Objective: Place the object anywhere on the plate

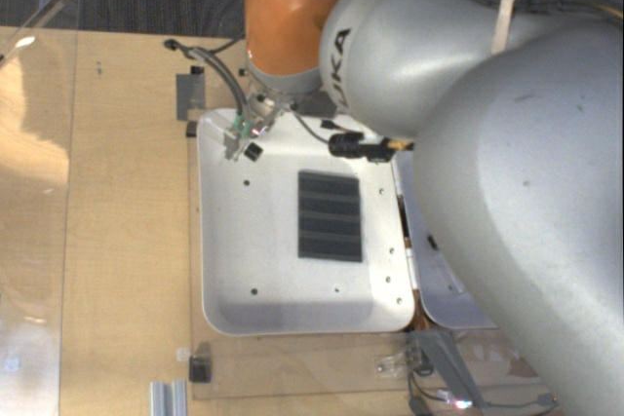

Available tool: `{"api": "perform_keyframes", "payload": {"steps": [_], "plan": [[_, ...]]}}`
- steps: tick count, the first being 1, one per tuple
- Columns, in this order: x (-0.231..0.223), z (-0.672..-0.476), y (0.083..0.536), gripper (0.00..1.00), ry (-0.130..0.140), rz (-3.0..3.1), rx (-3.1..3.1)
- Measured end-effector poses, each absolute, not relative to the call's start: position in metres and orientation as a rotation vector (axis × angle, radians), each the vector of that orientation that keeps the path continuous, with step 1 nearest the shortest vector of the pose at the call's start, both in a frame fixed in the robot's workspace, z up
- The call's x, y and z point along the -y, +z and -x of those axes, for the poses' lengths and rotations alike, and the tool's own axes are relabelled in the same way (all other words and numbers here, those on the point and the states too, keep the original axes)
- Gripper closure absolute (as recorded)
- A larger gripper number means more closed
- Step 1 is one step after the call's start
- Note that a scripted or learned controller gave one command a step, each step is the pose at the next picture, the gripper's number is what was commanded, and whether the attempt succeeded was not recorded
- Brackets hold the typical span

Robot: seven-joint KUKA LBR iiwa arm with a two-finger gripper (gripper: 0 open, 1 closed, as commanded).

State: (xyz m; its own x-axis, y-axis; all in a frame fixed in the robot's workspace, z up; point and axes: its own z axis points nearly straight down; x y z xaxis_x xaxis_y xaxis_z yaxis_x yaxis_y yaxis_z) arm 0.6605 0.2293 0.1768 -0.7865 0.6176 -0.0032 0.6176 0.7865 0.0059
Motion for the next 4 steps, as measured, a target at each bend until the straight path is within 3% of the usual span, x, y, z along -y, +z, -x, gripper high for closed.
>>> {"api": "perform_keyframes", "payload": {"steps": [1,2,3,4], "plan": [[-0.228,-0.623,0.09,1.0,0.007,-1.125,-2.92],[-0.22,-0.529,0.093,1.0,0.008,-0.88,-3.004],[-0.226,-0.571,0.131,1.0,-0.011,0.157,-3.129],[-0.196,-0.595,0.273,1.0,0.007,0.385,-3.105]]}}
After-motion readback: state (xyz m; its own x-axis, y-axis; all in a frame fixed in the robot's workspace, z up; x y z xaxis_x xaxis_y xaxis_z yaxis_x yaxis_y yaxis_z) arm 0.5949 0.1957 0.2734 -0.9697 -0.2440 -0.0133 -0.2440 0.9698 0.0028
